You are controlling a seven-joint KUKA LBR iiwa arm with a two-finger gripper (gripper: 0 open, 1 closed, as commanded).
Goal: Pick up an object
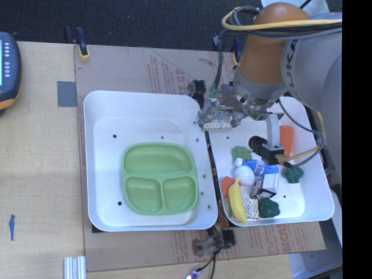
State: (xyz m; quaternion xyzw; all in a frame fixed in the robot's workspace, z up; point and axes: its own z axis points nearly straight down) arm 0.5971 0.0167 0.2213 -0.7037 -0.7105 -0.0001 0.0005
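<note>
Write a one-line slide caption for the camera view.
KUKA arm's end effector at the far left corner of the right bin of toys; green divided plate in the left bin.

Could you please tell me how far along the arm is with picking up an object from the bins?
Done: the arm has reached over the right bin, its claw low at the bin's far left corner. In hand: nothing visibly; whether anything sits in the claw is hidden. Left: the grasp and lift. The banana, the white egg and the orange piece lie in the right bin, and the green tray sits in the left bin.
</note>
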